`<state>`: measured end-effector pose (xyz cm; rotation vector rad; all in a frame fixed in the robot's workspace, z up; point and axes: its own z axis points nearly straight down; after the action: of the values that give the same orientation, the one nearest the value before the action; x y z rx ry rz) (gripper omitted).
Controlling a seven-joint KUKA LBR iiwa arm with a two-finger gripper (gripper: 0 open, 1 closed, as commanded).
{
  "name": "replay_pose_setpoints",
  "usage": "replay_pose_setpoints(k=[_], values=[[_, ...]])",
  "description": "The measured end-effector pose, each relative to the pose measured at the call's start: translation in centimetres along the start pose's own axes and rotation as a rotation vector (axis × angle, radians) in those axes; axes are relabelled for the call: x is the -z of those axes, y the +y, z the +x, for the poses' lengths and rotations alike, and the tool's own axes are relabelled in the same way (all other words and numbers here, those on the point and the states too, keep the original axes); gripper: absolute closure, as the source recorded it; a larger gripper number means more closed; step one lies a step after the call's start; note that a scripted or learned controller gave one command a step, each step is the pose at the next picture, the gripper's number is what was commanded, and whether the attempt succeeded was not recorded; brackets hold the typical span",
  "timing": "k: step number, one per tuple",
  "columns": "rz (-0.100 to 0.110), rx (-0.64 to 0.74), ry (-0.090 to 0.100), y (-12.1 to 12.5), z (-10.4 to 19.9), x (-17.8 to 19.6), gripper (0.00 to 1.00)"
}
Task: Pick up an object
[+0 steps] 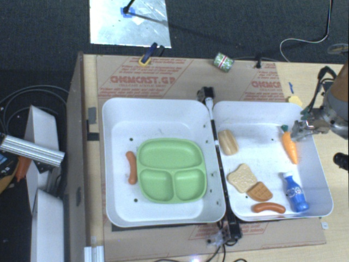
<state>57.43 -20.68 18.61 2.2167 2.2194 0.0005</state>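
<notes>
- The orange plastic toy carrot with a green top [289,145] lies in the right shallow white plastic bin [256,216], close to that bin's right wall, its green end pointing up the view and its tapered tip pointing down.
- The bench is covered by a flat sheet of brown cardboard printed with red lettering [143,78], and the two bins sit on it side by side, touching along their inner walls; beyond the bench the floor is dark carpet, with a shiny metal plate [130,16] lying on it.
- A small green and white can [223,62] rests on its side on the cardboard behind the bins.
- The carrot is smooth and cone-shaped, bright orange along the body.
- The metallic two-finger gripper [301,129] sits at the right bin's upper right rim, just beside the carrot's green end; whether its tips are spread or pressed together cannot be told, and nothing is seen between them.
- Also in the right bin: a tan ridged toy bread roll [228,142], a pale toy bread slice [241,177] touching a brown gridded toy waffle [259,191], a reddish toy sausage [268,207], and a blue toy bottle with a white cap [295,192].
- The left shallow white plastic bin [117,146] holds a light green divided plastic plate with three compartments [172,170] and, just left of it, a second reddish-orange toy sausage [131,167] lying lengthwise.
</notes>
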Motion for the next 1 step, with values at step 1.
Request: replay_pose_setpoints(k=[1], values=[[0.001,0.001,0.002,-1.95,0.01,0.73,0.0]])
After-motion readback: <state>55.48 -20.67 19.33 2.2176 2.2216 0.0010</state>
